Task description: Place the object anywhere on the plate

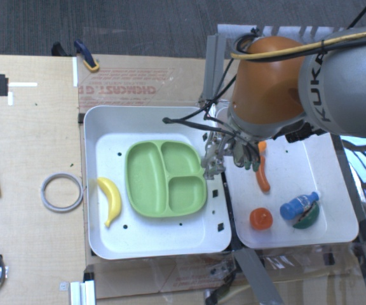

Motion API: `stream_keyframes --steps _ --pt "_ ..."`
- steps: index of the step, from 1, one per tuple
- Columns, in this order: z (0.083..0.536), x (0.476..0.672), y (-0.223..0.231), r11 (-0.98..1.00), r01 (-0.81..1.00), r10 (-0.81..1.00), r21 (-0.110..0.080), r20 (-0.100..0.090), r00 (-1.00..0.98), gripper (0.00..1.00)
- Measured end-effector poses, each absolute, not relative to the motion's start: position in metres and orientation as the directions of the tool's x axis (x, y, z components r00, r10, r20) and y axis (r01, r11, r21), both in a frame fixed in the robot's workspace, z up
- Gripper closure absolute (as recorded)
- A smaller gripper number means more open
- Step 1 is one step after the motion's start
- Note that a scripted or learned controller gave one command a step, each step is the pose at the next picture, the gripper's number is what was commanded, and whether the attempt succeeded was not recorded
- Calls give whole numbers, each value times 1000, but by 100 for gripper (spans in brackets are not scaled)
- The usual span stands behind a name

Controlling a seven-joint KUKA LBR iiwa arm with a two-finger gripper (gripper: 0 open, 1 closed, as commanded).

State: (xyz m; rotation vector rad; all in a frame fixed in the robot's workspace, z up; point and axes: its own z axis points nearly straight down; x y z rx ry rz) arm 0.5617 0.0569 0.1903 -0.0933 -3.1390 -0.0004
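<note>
The arm, grey with a wide orange band, reaches in from the right and covers the upper part of the right bin. Its gripper hangs over the seam between the two bins, just beside the right edge of the plate. How far the fingers stand apart cannot be told; the metal parts there blur together, and nothing can be made out between them.

The left bin is a shallow white tray holding two things. The green plate lies near its middle; it has three compartments, one long one on the left and two smaller ones on the right, and all three show bare green. A yellow banana lies on the bin floor just beside the plate's left edge, curved, apart from the plate.

The right bin holds four things. A carrot lies lengthwise near the gripper, its upper end close under the wrist. Lower down a small orange-red round object, perhaps a fruit, sits on the floor. To its right a blue bottle lies tilted, touching or overlapping a dark green object just beneath it.

Outside the bins, on the bench to the left, a grey ring lies flat, well apart from the left bin. A blue and yellow clamp sits near the bench's top edge.
</note>
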Motion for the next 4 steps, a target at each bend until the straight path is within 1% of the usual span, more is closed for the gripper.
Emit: stream_keyframes --steps 1,2,3,4 --pt "191 550 34 986 -165 -165 1 0 -986 100" --pt "239 661 48 966 -259 -259 1 -5 -966 100" --pt "151 593 101 926 -377 -377 2 -1 -926 100" --pt "151 593 101 927 -376 -376 2 -1 -927 0"
